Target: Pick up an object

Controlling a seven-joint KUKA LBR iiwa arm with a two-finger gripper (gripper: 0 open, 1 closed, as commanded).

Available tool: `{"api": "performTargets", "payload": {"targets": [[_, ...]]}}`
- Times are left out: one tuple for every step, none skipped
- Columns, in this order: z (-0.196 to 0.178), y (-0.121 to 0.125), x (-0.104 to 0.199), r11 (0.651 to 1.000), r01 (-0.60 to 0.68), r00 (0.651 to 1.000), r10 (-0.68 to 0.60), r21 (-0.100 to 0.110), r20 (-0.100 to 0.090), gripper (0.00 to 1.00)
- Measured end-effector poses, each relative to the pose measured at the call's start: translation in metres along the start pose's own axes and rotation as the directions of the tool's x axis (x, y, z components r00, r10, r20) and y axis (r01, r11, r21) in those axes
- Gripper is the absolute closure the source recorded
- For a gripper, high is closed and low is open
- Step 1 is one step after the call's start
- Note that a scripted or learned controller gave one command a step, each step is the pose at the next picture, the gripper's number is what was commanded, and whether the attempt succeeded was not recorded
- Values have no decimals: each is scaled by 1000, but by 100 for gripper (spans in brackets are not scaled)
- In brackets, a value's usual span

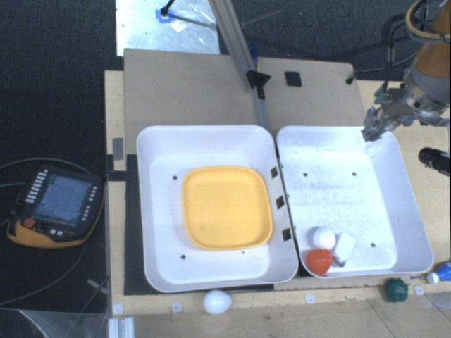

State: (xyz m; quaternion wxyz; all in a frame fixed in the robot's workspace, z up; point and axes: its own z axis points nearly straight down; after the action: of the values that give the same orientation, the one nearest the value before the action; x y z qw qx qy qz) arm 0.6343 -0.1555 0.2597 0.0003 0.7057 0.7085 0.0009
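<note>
While the gripper (371, 129) hangs over the right bin's (394, 189) far right corner — whether anything sits in it cannot be told — a white ball (323, 237), red ball (319, 261) and white block (344, 246) cluster at the near-left corner.

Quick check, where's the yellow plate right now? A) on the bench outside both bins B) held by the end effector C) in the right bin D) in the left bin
D: the yellow plate lies flat on the floor of the left bin, while the end effector is over the far right corner of the right bin.
</note>
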Motion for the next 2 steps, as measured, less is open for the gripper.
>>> {"api": "performTargets", "payload": {"targets": [[4,-7,52,1000,0,1000,0,1,0,100],[6,7,107,1000,0,1000,0,1,0,100]]}}
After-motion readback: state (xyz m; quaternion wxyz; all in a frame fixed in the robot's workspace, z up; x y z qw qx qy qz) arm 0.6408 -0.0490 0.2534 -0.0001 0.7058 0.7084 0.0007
